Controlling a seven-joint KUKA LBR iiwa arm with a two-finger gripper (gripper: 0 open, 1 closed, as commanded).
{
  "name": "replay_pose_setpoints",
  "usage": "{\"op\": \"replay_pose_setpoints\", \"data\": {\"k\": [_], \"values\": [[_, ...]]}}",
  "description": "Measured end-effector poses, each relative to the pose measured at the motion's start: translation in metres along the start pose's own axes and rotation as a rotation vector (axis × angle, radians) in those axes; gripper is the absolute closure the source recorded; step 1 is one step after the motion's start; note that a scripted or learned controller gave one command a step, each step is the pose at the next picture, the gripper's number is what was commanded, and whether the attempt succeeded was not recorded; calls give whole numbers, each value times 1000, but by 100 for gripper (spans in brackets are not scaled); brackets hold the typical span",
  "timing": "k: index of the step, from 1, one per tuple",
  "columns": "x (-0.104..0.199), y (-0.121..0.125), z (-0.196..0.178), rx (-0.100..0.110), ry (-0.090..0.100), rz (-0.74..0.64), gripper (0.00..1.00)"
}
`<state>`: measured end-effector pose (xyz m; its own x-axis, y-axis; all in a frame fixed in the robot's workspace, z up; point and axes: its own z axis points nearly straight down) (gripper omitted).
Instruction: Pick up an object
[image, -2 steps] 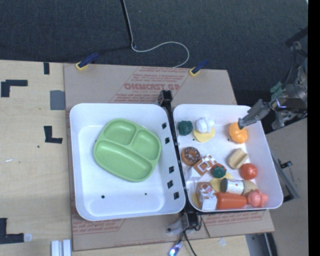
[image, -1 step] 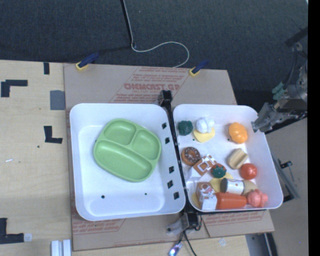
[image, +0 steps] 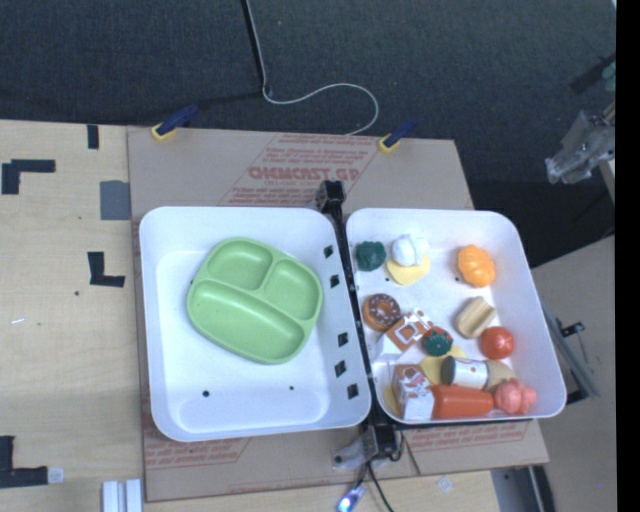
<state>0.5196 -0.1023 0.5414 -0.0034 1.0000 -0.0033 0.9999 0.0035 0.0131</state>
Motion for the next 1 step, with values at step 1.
{"op": "replay_pose_setpoints", "data": {"k": [1], "values": [[19, -39, 100, 20, 4, 3, 100]]}}
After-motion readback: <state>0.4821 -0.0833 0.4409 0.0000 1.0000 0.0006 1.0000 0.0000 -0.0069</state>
